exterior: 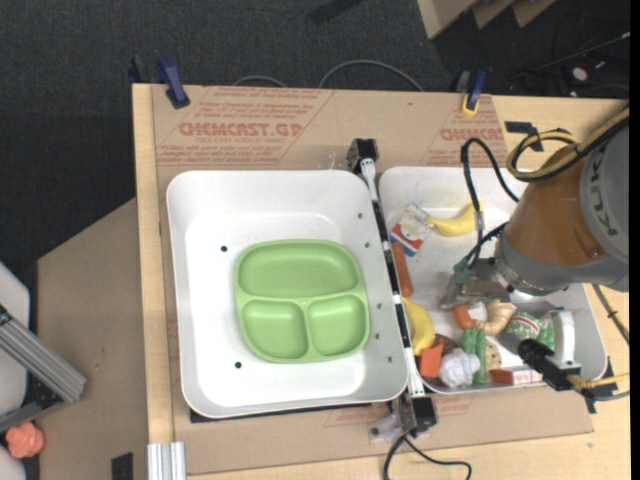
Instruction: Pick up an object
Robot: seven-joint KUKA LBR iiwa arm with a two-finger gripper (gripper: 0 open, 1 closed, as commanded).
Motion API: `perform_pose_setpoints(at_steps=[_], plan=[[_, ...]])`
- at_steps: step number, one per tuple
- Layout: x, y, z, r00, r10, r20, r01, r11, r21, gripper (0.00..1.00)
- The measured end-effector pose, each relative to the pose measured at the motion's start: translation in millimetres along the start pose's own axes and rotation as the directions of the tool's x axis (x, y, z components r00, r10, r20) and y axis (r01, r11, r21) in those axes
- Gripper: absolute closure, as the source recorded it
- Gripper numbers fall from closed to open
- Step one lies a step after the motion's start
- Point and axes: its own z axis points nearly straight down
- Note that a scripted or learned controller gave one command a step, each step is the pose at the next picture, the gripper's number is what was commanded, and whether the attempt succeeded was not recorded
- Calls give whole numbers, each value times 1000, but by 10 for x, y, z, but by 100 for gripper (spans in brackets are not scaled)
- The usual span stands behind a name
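Landmark: the green divided plate sits in the left bin; I place everything from it.
Right bin: the right bin, on the plate's right, holds all the loose clutter.
Gripper: the gripper is down in the clutter, well right of the plate, level with its middle. From here I cannot tell how wide it stands or whether it has anything.
Nearest object: a small orange-red piece lies just below the tool, touching or nearly so. I judge it the likeliest target.
Other candidates: a banana sits up and right of the plate; a yellow piece lies just beyond the plate's right edge; a crumpled white ball sits lower right.
Crowding: the items below the tool are packed edge to edge, so I expect a neighbour could get nudged or pinched along.
Doing it well: I want a straight descent over one item's centre — no sideways drag.
Check: I would lift slowly and confirm something rides up between the tips before counting it a pick.
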Motion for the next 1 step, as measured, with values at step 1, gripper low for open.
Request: perform_pose_setpoints(at_steps=[1], plan=[[682, 142, -951, 1000, -10, -4, 10, 1000, -5, 100]])
